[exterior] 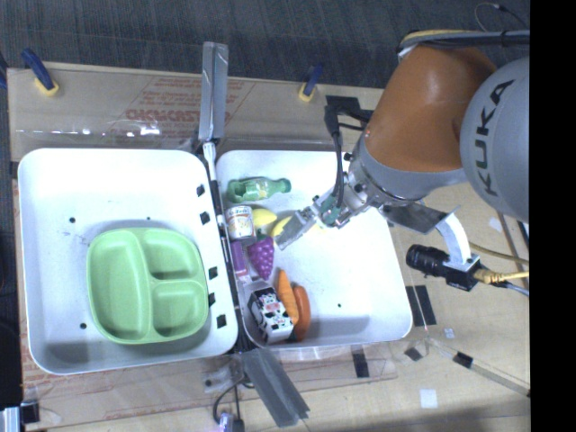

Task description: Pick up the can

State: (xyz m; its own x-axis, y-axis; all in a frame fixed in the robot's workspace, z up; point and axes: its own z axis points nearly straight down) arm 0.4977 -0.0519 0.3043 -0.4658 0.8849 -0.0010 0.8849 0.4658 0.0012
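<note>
The can is a small cylinder with a pale label and a dark band. It stands at the left wall of the right bin, just below a green bottle. My gripper hangs low over the right bin, a short way right of the can, with a yellow fruit between the two. The gripper tip overlaps the fruit's right end and stays apart from the can. Nothing shows held in it.
Purple grapes, an orange carrot and a small printed box lie below the can along the bin's left side. A green divided tray sits in the left bin. The arm's body covers the right bin's upper right corner.
</note>
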